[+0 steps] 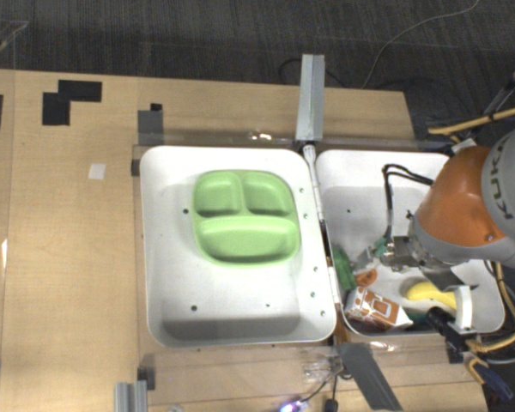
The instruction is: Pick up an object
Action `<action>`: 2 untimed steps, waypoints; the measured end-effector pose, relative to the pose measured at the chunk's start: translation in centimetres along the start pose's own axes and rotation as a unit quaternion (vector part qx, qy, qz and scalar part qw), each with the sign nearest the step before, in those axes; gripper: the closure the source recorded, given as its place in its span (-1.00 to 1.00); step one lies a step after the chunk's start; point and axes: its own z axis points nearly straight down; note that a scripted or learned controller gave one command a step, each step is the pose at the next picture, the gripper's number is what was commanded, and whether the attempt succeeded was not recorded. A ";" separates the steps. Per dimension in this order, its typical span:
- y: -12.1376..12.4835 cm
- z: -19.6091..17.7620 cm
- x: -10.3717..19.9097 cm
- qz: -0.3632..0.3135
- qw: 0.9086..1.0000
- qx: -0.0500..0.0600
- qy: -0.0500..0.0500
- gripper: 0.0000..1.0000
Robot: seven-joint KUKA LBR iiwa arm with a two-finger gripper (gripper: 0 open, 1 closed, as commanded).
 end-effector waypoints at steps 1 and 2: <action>4.8 -5.4 -0.8 -0.116 0.993 0.016 0.004 -1.00; 5.5 -0.9 -1.6 -0.117 0.993 0.016 0.004 -1.00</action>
